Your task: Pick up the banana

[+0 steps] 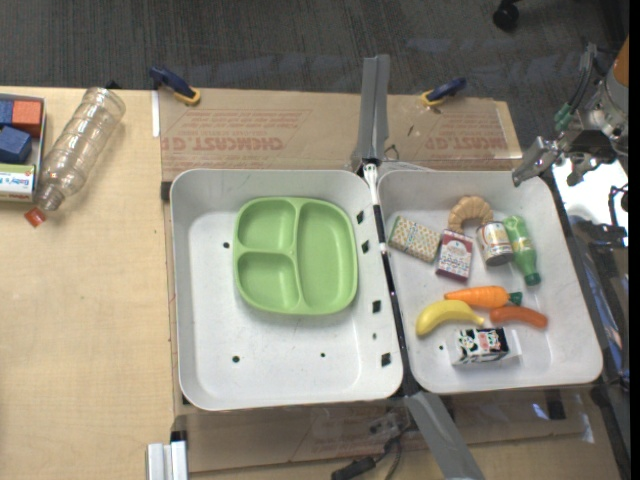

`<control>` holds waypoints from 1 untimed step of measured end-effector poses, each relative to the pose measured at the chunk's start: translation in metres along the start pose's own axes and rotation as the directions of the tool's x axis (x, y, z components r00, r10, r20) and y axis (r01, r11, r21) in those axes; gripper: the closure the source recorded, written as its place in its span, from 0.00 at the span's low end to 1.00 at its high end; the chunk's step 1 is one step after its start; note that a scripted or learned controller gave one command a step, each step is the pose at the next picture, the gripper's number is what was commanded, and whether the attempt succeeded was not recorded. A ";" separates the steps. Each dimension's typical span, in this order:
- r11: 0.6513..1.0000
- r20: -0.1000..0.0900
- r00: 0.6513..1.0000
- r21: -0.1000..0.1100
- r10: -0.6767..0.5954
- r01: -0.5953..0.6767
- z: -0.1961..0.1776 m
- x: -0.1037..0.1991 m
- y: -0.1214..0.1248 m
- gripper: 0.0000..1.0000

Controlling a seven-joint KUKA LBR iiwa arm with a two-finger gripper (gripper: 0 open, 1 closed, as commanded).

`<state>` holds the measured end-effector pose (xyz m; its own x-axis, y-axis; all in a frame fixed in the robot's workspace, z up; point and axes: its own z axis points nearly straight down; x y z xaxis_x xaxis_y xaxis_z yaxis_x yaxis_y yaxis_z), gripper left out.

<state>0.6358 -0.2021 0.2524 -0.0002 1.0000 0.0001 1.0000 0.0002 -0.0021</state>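
left white bin [200, 368] with green divided plate [297, 255], right white bin [575, 353] holding yellow banana [447, 316] near front, touching orange carrot [480, 295], just behind milk carton [484, 345], gripper [560, 158] at right bin's far right corner, holding nothing, finger spread unclear

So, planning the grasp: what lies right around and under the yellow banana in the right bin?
The yellow banana lies on the right white bin's floor, beside an orange carrot, above a small cow-print carton. Whatever is beneath it is covered.
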 end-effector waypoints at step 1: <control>0.991 0.002 0.991 -0.002 -0.134 0.134 -0.160 0.066 0.015 0.00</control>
<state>0.6511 -0.1359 0.4121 -0.1338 0.9910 -0.0021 0.9910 0.1338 0.0000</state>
